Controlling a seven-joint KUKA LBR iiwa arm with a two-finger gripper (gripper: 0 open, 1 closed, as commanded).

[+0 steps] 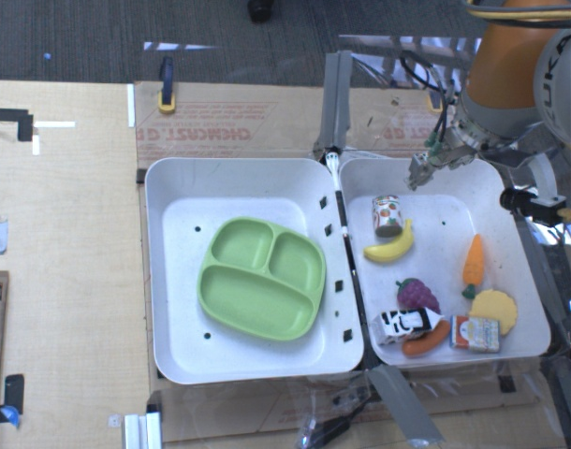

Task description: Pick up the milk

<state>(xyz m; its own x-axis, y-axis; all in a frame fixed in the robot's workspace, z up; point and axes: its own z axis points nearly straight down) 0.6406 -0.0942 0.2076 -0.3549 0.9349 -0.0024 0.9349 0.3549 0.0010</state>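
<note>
We see the gripper (422, 169) poised above the right bin's (534, 340) far rim, finger state unclear; the milk (403, 323) lies near the front, awaiting pickup.

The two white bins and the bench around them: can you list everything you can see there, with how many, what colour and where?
Bins: two, white, side by side on the bench.
Plate: one, green, three compartments, in the left bin.
Can: one, white with a red label, far part of the right bin.
Banana: one, yellow, just in front of the can.
Carrot: one, orange, right side of the right bin.
Grapes: one bunch, purple, middle of the right bin.
Milk: one carton, black and white, lying at the near edge.
Sausage: one, red-orange, beside the milk.
Juice box: one, orange and white, near right corner.
Yellow piece: one, behind the juice box.
Clamp: one, blue and yellow, far bench edge.
Gripper: one, grey, over the right bin's far edge.
</note>
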